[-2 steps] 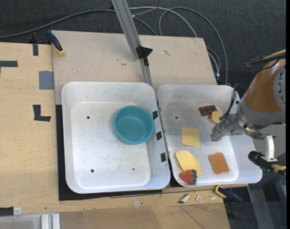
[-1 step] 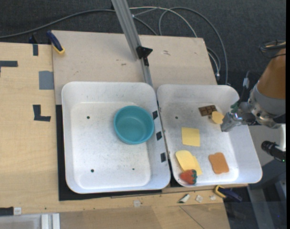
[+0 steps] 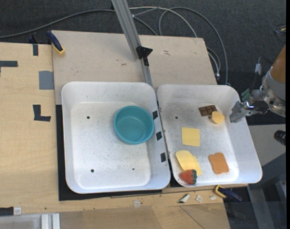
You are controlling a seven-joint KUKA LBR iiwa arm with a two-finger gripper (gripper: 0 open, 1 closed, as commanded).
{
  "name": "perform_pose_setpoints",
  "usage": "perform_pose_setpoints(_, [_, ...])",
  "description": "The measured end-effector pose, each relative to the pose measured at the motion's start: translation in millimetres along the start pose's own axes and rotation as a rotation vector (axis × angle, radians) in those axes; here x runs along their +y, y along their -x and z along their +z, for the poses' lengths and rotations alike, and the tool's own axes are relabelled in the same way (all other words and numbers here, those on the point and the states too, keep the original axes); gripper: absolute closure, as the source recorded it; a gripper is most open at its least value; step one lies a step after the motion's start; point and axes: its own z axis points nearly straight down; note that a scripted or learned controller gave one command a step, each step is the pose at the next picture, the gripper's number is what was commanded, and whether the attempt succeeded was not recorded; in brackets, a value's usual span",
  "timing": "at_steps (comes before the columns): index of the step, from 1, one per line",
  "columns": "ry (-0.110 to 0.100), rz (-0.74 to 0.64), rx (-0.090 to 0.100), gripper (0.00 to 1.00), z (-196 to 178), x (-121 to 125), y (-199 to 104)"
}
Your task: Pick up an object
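Note:
The right bin (image 3: pixel 240 142) holds a brown chocolate-like block (image 3: pixel 206 110), a small yellow round piece (image 3: pixel 217 118), a flat yellow square (image 3: pixel 191 137), a pale yellow oblong piece (image 3: pixel 187 160), a red strawberry-like item (image 3: pixel 188 177) and an orange slab (image 3: pixel 218 162). A teal bowl (image 3: pixel 133 124) sits in the left bin (image 3: pixel 78 128). My gripper (image 3: pixel 239 111) hangs over the right bin's right rim, just right of the small yellow piece and apart from it, with nothing seen between its fingers.
A grey metal pole (image 3: pixel 128 25) slants across the bench behind the bins, ending at a black clamp (image 3: pixel 144 52). Cables (image 3: pixel 192 18) loop at the back right. A yellow-blue clip (image 3: pixel 56 42) lies at the back left, another (image 3: pixel 222 192) at the front right.

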Motion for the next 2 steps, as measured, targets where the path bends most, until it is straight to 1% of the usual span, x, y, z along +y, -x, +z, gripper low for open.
perform_pose_setpoints(1, [-0.006,0.001,0.002,1.00,-5.7,0.5,-0.4])
perform_pose_setpoints(2, [-0.006,-0.004,0.003,1.00,-6.8,8.5,-44.6])
